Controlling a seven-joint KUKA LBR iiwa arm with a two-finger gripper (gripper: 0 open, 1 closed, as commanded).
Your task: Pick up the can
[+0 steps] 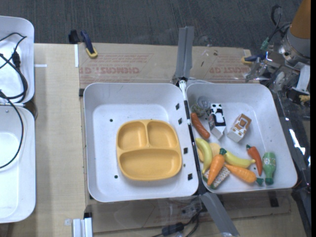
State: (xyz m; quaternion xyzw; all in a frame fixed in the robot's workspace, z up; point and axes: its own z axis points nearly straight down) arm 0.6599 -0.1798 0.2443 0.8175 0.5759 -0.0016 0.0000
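One arm hovers beyond the right bin's far corner

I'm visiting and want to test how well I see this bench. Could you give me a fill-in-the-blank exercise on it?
1. The yellow divided tray lies in the ____ bin.
2. The tray has ____ compartments.
3. The green bottle lies near the ____ front corner of the right bin.
4. The black-and-white cow carton lies to the ____ of the brown and white box.

Missing words: left; three; right; left
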